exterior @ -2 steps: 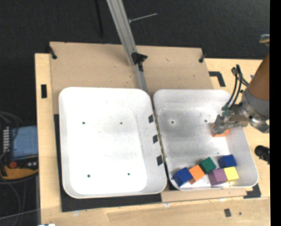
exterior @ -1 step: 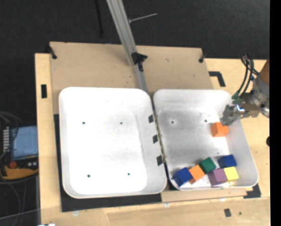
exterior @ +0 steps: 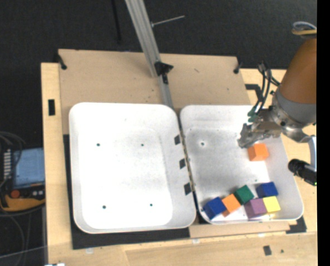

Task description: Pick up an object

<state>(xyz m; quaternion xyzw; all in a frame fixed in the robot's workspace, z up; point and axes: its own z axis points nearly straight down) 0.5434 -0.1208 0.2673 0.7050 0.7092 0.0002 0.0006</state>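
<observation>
My gripper (exterior: 249,137) hangs over the upper right part of the right bin (exterior: 209,126), at the end of the grey arm with the orange band. An orange cube (exterior: 258,152) lies just below and to the right of the gripper's tip, very close to it; whether they touch is unclear. A cluster of cubes sits along the bin's front edge: blue (exterior: 214,206), orange (exterior: 231,203), green (exterior: 243,194), purple (exterior: 256,207), yellow (exterior: 272,204) and another blue (exterior: 267,190).
The left bin (exterior: 126,165) lies beside the right one, with a hinged divider (exterior: 184,162) between them. A metal pole (exterior: 145,32) slants up from behind the bins. A black part (exterior: 300,170) juts in by the right bin's right rim.
</observation>
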